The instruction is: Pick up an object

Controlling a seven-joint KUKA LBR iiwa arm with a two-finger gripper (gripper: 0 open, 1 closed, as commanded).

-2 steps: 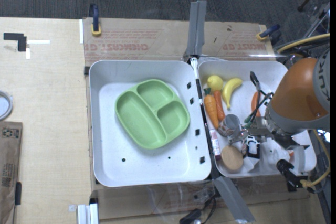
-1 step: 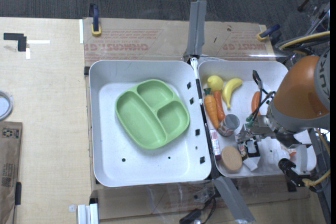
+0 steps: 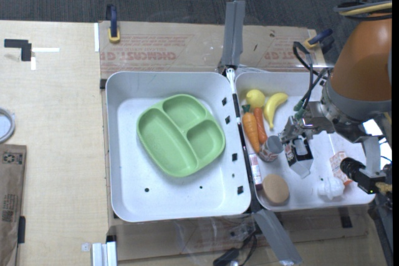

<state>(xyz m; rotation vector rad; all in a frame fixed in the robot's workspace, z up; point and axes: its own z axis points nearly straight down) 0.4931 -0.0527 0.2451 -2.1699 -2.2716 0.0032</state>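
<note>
The gripper (image 3: 292, 137) is lowered into the right bin (image 3: 312, 193), just right of a small can (image 3: 270, 148). Nothing is seen lifted; whether the fingers are spread cannot be told. Grasping and raising remain.

Matt green plastic plate (image 3: 181, 134) sits in a smooth white bin (image 3: 118, 152) (glossy) on pale wood bench (image 3: 50, 109).

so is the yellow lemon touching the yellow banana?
Cannot tell. In the camera view the yellow lemon and yellow banana lie close together, but neither contact nor gap shows plainly.
</note>
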